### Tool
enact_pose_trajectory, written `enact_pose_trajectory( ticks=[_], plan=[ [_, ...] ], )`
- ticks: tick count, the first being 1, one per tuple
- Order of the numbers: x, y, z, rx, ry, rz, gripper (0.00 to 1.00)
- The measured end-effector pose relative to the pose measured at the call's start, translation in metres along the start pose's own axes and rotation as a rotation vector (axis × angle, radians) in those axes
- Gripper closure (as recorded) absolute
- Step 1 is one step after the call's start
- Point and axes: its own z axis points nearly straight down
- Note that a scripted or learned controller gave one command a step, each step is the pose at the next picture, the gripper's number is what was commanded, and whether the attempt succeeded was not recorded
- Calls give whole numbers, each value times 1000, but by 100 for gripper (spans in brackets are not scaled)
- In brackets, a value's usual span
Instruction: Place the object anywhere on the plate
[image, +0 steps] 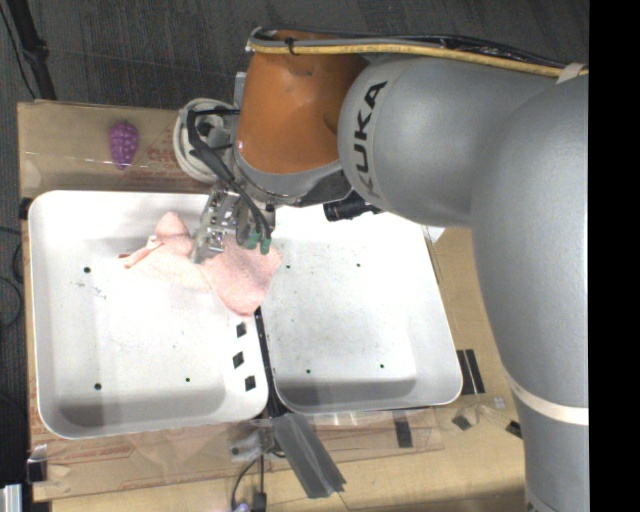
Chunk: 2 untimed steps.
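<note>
Grey arm reaches down, gripper (236, 243) narrowly parted over pink cloth (235, 275).

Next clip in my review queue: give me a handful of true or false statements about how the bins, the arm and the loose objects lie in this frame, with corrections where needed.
1. A pale pink, floppy cloth-like object lies in the left white bin. True.
2. The two-finger gripper hangs over the right white bin's far right corner. False: it is above the pink object, near the divide between the bins.
3. A small purple lumpy object sits inside the right bin. False: it rests on the brown bench beyond the left bin.
4. The pink object reaches the left bin's right-hand edge. True.
</note>
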Motion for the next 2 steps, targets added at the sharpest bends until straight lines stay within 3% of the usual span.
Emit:
enact_pose_trajectory(
  ticks=[1, 2],
  plan=[
    [18, 21, 1, 0, 1, -211, 100],
    [18, 21, 0, 0, 0, -212, 0]
  ],
)
